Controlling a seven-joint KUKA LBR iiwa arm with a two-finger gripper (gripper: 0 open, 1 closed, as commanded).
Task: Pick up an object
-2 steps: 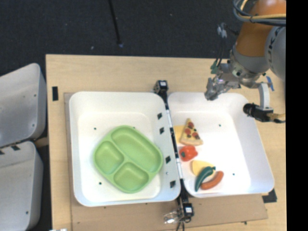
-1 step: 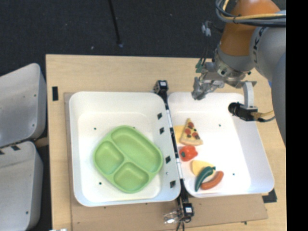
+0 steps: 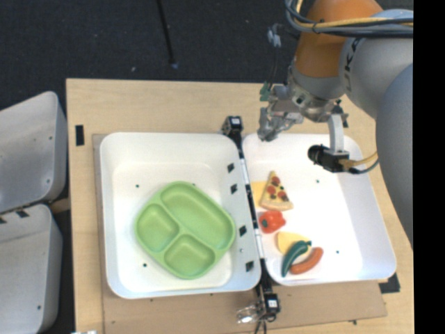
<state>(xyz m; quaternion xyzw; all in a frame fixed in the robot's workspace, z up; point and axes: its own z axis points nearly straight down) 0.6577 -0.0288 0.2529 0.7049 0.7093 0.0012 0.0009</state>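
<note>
Wooden bench (image 3: 83, 110) on dark floor, w/ two white bins. Gripper (image 3: 268, 132) hovers over right bin's (image 3: 361, 242) far-left corner; finger state can't be told. Toy foods incl. pizza slice (image 3: 276, 192) lie near-left in it; green tray (image 3: 184, 229) in left bin (image 3: 118, 186).

Toy pizza slice (image 3: 276, 193), red tomato (image 3: 271, 220), yellow wedge (image 3: 290, 241), green pepper (image 3: 295, 255) and sausage (image 3: 308, 260) flat in right bin (image 3: 361, 221).

no legible text, labels or numbers, perhaps too small to read
</note>
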